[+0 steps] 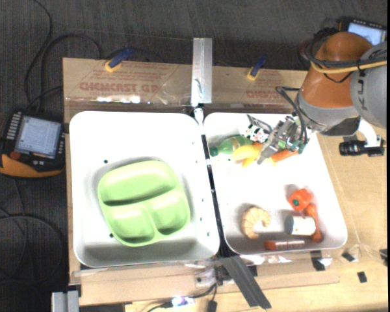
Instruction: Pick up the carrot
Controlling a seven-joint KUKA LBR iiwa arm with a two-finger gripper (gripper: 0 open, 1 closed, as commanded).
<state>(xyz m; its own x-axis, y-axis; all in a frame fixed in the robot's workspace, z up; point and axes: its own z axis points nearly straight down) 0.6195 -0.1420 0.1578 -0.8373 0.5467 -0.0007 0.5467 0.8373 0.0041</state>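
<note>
Carrot (285,155) beside yellow toy (247,153).

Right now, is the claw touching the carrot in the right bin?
Cannot tell. In the camera view the claw sits over the top of the right bin, overlapping the orange carrot, but at this slant contact and hovering look the same.

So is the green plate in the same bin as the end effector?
No, the green plate lies in the left bin, while the end effector is over the right bin.

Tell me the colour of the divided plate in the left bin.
Light green; the divided plate shows plainly in the camera view, lying in the left bin.
</note>
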